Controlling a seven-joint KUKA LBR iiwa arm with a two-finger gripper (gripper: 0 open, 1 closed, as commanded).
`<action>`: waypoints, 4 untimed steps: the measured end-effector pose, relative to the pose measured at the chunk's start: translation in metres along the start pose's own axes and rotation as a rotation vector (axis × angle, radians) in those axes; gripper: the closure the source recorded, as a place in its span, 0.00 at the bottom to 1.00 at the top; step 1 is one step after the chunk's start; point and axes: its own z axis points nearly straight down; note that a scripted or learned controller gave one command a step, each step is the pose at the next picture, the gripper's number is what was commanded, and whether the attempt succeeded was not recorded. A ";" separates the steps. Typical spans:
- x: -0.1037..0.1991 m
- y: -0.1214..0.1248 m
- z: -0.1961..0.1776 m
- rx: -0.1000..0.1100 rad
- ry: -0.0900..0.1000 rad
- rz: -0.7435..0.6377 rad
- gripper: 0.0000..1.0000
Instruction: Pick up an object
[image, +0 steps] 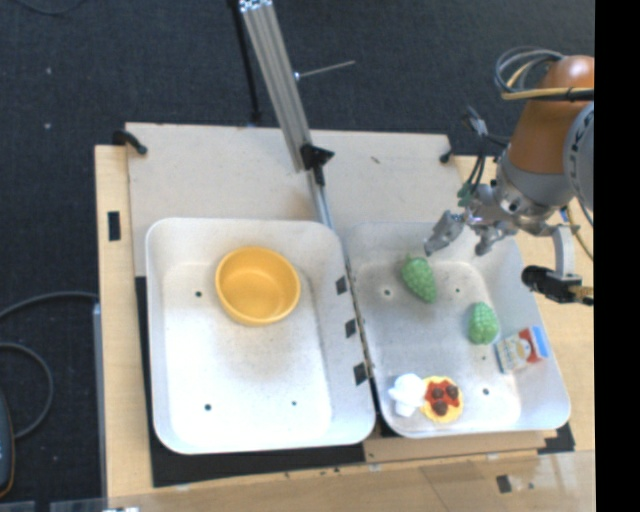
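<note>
My gripper (464, 237) hangs over the far edge of the right bin (395, 418), its two fingers spread apart with nothing between them. A green bumpy object (420, 279) lies just below and left of the fingers. A second green bumpy object (483, 323) rests further toward the bin's right side. A small packet with red, white and blue print (522, 349) leans on the right wall. Near the front lie a white lump (406, 393) and a yellow disc with red and dark spots (442, 398).
The left bin (180, 420) holds a yellow bowl (258, 285) toward its far side. A grey metal post (282, 90) rises at a slant from between the bins at the back. The bench edge runs close behind the right bin.
</note>
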 end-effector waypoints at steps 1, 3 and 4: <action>-0.005 0.006 0.060 0.002 0.000 0.001 0.00; -0.010 0.009 0.000 -0.008 0.002 0.000 1.00; -0.010 0.010 -0.013 -0.006 0.003 -0.003 1.00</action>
